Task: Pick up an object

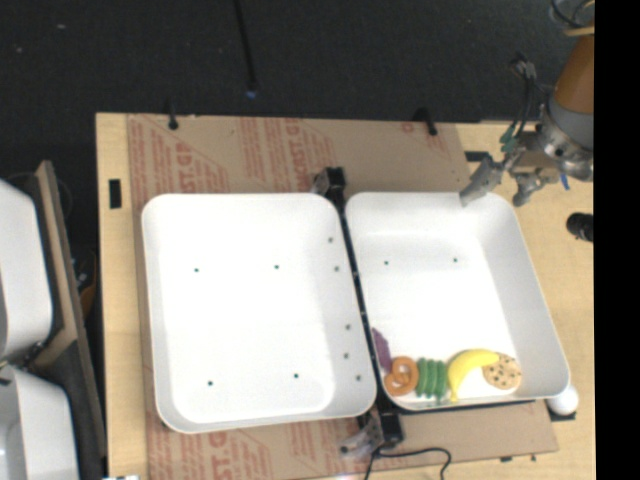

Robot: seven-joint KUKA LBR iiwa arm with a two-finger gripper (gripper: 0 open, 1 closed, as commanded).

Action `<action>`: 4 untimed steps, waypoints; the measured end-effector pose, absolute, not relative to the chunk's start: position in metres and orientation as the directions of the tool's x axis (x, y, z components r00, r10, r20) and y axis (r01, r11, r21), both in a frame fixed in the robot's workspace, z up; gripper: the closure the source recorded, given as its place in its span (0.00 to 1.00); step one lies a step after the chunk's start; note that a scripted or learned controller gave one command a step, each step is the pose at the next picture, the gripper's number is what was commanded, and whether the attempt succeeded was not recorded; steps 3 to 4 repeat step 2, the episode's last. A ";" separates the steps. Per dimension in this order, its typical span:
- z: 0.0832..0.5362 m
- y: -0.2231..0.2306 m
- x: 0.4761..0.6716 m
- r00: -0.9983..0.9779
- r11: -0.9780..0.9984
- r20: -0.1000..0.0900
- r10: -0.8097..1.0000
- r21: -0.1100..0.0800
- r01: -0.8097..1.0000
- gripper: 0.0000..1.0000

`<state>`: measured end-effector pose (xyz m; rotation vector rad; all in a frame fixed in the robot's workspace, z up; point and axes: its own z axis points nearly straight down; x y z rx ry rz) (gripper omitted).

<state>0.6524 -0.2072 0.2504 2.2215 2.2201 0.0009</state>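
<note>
Fingers [478, 186] spread apart with nothing between them — the gripper [500, 183] hangs above the far right corner of the right bin [440, 238], the arm [572, 88] reaching in from the right, orange band up by the edge. Down at the near end of that same bin sits the whole haul, crowded in a row against the near wall: a pretzel [402, 375], a green ridged piece [432, 377], a banana [472, 364] and a cookie [501, 372], with a small purple thing [381, 346] just beside the divider (too small to name). They huddle there, I'd judge, because the bin dips that way. Left bin [250, 308] offers no target. So the gripper is well apart from every candidate — it must travel to the near wall, and tight packing could spoil a clean pick.
</note>
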 end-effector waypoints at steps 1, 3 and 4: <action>0.106 -0.163 0.626 -0.002 0.002 0.003 1.000 -0.011 1.000 0.00; 0.138 -0.217 0.580 0.006 -0.006 -0.002 1.000 0.002 1.000 0.00; 0.138 -0.217 0.580 0.006 -0.006 -0.002 1.000 0.002 1.000 0.00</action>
